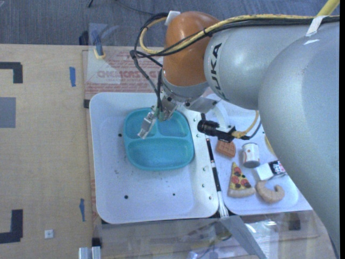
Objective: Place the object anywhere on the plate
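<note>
The left bin [108, 188] lies largely bare around the blue divided plate [159, 152], with open white floor toward the near and left rims, so a reach could pass there unhindered. Over the plate's far compartments hangs the gripper [153, 120], and the bulky grey arm [269, 74] covers the far right of the bench. The right bin [294, 198] is crowded: a pizza slice [239, 181], a croissant-shaped piece [269, 192], a brown waffle block [226, 148] and a small white cup [249, 154] sit close together, leaving narrow gaps.
</note>
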`<action>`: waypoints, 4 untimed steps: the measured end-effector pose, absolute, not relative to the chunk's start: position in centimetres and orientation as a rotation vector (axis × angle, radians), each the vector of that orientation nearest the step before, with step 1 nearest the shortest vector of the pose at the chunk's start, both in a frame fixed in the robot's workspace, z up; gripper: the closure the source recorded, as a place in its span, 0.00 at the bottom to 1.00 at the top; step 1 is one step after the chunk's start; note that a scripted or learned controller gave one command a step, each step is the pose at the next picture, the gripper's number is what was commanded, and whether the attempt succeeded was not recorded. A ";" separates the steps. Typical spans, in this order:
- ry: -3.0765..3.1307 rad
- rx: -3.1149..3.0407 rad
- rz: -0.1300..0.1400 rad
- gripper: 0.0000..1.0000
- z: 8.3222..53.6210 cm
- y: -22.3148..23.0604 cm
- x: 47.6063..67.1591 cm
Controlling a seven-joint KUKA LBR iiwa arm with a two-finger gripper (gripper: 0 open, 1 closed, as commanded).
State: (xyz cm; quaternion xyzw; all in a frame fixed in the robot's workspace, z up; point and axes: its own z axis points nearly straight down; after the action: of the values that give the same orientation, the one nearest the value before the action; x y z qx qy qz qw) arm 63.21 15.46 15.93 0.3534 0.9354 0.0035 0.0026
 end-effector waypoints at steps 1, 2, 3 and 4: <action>2.929 1.108 0.019 1.00 17.1 15.5 63.4; 2.929 1.108 0.018 0.00 17.1 15.5 63.4; 2.921 1.147 0.004 0.00 10.5 11.1 63.1; 2.951 1.150 -0.009 1.00 10.9 11.4 62.4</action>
State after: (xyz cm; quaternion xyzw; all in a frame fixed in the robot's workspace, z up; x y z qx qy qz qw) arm 62.44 11.41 10.94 0.3632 0.9316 -0.0028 -0.0129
